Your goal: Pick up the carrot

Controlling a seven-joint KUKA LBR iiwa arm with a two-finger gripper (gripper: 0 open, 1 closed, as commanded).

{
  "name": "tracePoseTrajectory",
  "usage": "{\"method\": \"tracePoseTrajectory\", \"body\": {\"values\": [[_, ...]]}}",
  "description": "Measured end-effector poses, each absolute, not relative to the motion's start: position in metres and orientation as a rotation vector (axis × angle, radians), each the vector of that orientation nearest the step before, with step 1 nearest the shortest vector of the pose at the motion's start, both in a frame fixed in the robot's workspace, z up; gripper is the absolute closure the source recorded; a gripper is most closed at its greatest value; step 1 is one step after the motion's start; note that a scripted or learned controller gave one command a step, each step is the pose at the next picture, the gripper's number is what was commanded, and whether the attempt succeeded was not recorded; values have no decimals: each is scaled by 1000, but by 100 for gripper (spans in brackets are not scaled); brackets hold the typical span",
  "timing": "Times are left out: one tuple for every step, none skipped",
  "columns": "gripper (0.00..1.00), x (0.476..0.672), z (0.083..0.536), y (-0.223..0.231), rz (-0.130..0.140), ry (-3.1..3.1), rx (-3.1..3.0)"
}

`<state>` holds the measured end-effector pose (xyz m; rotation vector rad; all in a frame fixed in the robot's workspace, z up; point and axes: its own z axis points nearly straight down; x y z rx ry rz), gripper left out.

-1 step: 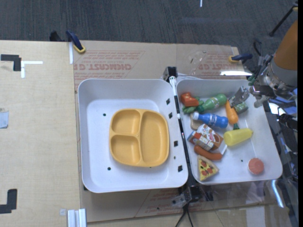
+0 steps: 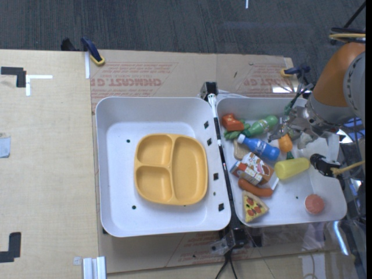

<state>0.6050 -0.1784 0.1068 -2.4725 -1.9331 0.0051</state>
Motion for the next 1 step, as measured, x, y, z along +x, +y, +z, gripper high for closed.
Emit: {"method": "tracePoseTrajectory", "body": {"values": [[100, 605, 116, -179, 9, -1939, -2468]]}}
